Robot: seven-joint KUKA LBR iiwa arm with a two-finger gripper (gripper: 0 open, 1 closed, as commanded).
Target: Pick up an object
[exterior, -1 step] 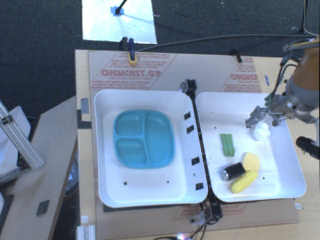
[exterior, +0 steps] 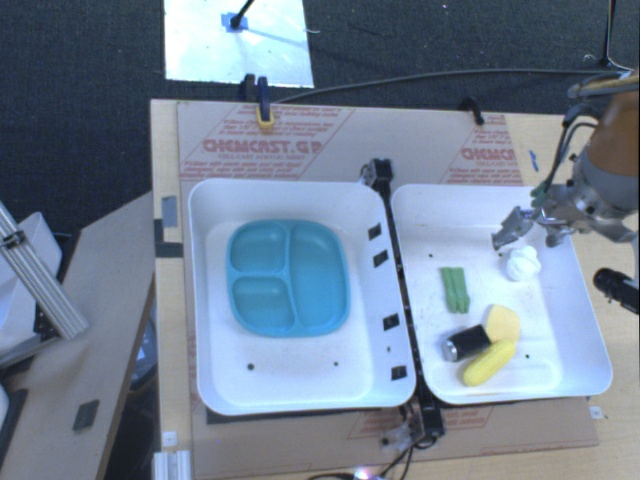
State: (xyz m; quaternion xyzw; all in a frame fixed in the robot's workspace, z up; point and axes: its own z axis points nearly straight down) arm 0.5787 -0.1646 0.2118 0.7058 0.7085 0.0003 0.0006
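Over the right-hand bin [exterior: 590, 368], seen from the one camera above the bench, the gripper [exterior: 527, 230] hung near the bin's far right part, with the grey arm and its orange band reaching in from the right edge. Whether the jaws were released or clenched could not be told from this slant; nothing showed between them, so no grasp could be claimed.

Just beside the gripper, a little nearer the camera and slightly to the left of the wrist, lay a small white lumpy object [exterior: 521, 263], the closest thing to the tool and, by my judgement, the likeliest target. It looked roughly round, with no clear long axis, so a short drop towards the near side would have brought the tool over it with little need to turn the wrist.

Farther off lay the other candidates. A green bar [exterior: 455, 289] sat towards the bin's middle, its long axis running far to near. Nearer the front edge sat a yellow round piece [exterior: 503, 322], a dark cylinder [exterior: 466, 343] and a yellow banana-shaped piece [exterior: 489, 363], the three close together, the last slanting from near left to far right.

Left of all this, the other bin [exterior: 215, 368] held a blue divided plate [exterior: 288, 276], well apart from the arm.
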